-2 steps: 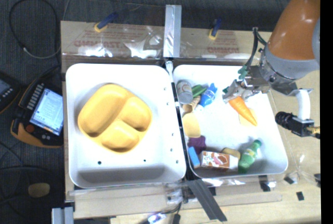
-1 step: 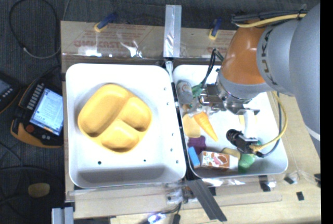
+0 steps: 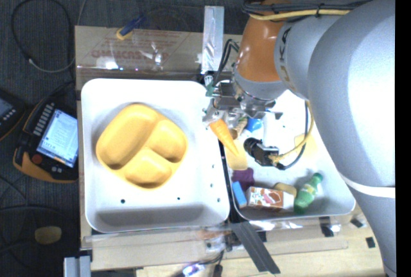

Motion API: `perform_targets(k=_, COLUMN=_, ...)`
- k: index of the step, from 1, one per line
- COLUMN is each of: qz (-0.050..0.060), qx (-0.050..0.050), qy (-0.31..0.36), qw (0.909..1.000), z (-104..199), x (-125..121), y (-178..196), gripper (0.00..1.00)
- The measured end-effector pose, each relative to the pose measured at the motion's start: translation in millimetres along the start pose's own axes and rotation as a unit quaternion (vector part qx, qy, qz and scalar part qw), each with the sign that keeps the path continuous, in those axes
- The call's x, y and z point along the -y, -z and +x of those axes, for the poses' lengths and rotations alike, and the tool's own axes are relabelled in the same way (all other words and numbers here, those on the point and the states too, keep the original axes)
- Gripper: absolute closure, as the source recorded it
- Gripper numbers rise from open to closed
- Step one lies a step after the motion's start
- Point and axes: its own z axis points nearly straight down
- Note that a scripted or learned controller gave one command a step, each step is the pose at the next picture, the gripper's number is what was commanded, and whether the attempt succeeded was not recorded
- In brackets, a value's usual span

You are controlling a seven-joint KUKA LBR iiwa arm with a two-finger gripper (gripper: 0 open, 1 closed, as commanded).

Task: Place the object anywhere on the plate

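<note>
Starting at nine o'clock of the frame: noting a handheld pendant point(image 3: 52, 138) with a lit screen, lying off the surface and playing no part.

Moving right, finding the left bin point(image 3: 93, 205) and, sitting in it, the yellow plate point(image 3: 141, 144), lobed into three shallow sections and carrying nothing.

Moving on to the shared rim between the bins: spotting the orange object point(image 3: 226, 139), a slim carrot-like wedge, sitting just over the left edge of the right bin point(image 3: 343, 204). Reading its long axis as running from eleven o'clock to five o'clock, with the upper end tucked up under the wrist.

Looking just above it: placing the jaws roughly at twelve to one o'clock from the object, hanging beneath the orange-banded arm point(image 3: 263, 54). Failing to tell whether the jaws are spread or pressed together, wrist hardware and cables hiding them; likewise failing to tell whether the object's upper end is being pinched or merely lying below.

Judging the coming move as turning on one relation: plate lying at nine o'clock from the object, close across the rim, so needing a firm hold first, then a short carry toward nine o'clock.

Finishing at five o'clock of the right bin: passing a purple piece point(image 3: 243, 175), a small carton point(image 3: 264, 198) and a green bottle point(image 3: 307, 191), all well apart from the plate.
</note>
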Motion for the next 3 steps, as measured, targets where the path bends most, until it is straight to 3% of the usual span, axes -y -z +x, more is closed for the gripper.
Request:
perform_targets(k=1, qz=0.001, qx=0.0, qy=0.039, qw=0.9992, z=82, x=13, y=-28, gripper=1.0)
perform_targets(k=2, qz=-0.001, qx=0.001, qy=-0.027, qw=0.9996, z=137, x=39, y=92, gripper=1.0)
perform_targets(k=3, qz=0.001, qx=0.0, qy=0.029, qw=0.9996, z=134, x=83, y=6, gripper=1.0)
